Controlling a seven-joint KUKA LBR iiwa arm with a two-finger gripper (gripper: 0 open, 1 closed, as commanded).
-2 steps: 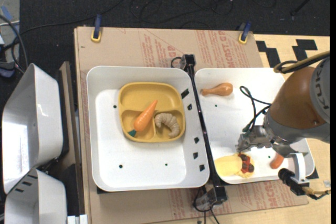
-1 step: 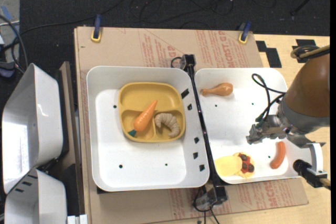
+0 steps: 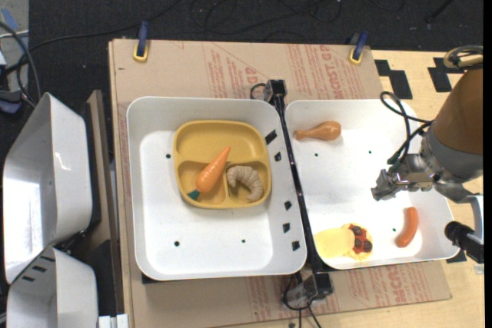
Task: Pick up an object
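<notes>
Hovering: gripper over right bin, near right edge; grip state can't tell. Sausage just below, bottom-right corner. Drumstick top-left. Carrot on yellow plate, left bin.

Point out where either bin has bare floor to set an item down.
Left bin: a wide bare strip below the yellow plate. Right bin: open floor in the middle, between the drumstick above and the egg-like piece below. Crowded at its right side, around the hand and sausage.
</notes>
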